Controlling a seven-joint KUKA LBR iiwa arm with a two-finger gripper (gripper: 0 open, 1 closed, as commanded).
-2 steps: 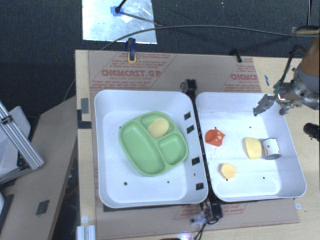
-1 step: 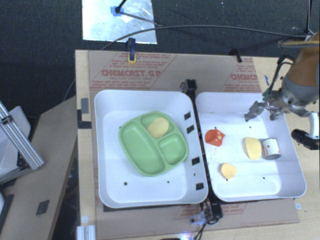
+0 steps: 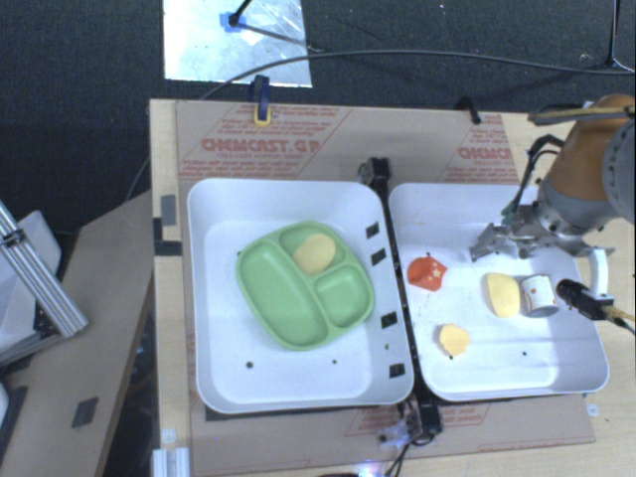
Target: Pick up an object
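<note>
In the right bin [image 3: 556,371] lie a red object [image 3: 426,272], a pale yellow block [image 3: 502,294], a small yellow piece [image 3: 453,340] and a small white-and-grey can [image 3: 538,294]. My gripper [image 3: 497,240] hangs over the bin's upper right part, above and just behind the yellow block and the can, with the arm's orange band behind it. Nothing shows in its grasp. In the left bin [image 3: 219,366] a green divided plate [image 3: 288,301] carries a yellowish lump [image 3: 315,253] in its top compartment.
A black divider with clips [image 3: 390,266] runs between the two bins. Both rest on a cardboard sheet [image 3: 298,137]. A blue-and-yellow clamp [image 3: 261,99] stands at its back edge. Cables cross the dark floor behind, and a metal frame [image 3: 35,276] stands at the left.
</note>
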